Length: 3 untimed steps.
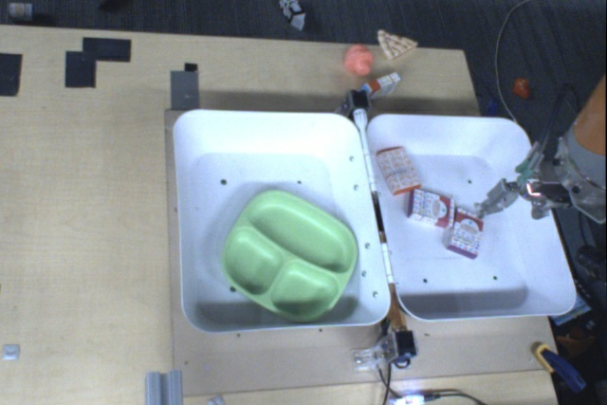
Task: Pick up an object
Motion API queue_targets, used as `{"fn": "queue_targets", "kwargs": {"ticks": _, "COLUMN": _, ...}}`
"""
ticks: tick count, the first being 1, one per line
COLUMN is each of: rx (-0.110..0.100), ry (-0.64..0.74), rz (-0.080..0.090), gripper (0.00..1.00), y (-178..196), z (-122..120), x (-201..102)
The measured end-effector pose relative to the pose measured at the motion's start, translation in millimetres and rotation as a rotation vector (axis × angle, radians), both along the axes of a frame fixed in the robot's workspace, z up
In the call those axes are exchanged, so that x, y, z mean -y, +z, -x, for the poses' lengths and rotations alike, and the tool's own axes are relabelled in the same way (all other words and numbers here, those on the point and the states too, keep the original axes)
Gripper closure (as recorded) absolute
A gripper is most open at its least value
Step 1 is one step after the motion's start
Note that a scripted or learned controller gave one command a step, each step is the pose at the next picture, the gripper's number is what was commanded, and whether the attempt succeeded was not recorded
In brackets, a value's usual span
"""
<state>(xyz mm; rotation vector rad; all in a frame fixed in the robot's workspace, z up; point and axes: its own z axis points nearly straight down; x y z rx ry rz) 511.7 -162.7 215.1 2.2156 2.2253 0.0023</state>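
The grey two-finger gripper (pixel 493 200) reaches into the right-hand shallow white plastic bin (pixel 512 299) from its right rim, fingertip low and just beside the small red-and-white printed carton (pixel 465 235), the nearest of three similar cartons. Whether the gripper is parted or closed I cannot tell (too small and blurred), and no carton shows as held.

To do this step well, I'd judge: centre over that nearest carton, approach square to its flat faces and close across the narrow side. It lies tilted and close to the second red-and-white carton (pixel 430 207), so a sloppy descent could nudge both instead of gripping one. Lift straight up, slowly, w/ a check that it comes along.

Relative to that nearest carton: the second sits just up-left, nearly touching; the third, a paler pink-and-white carton (pixel 397 170), lies further up-left, near the bins' shared wall. All look like light cardboard, boxy, glossy print, prob. easy to crush.

Well left of the carton, in the left white bin (pixel 190 204), rests a pale green moulded plastic tray w/ three rounded compartments (pixel 289 253), smooth, matte, tilted slightly.
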Motion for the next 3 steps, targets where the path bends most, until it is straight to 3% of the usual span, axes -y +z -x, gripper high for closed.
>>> {"fn": "queue_targets", "kwargs": {"ticks": 1, "rx": -0.002, "ry": -0.002, "rz": -0.001, "gripper": 0.00, "y": -100, "z": 25, "x": -40}}
{"fn": "queue_targets", "kwargs": {"ticks": 2, "rx": 0.014, "ry": -0.006, "rz": 0.009, "gripper": 0.00, "y": -125, "z": 21, "x": -62}}
{"fn": "queue_targets", "kwargs": {"ticks": 3, "rx": 0.009, "ry": 0.000, "rz": 0.000, "gripper": 0.00, "y": -128, "z": -51, "x": -72}}
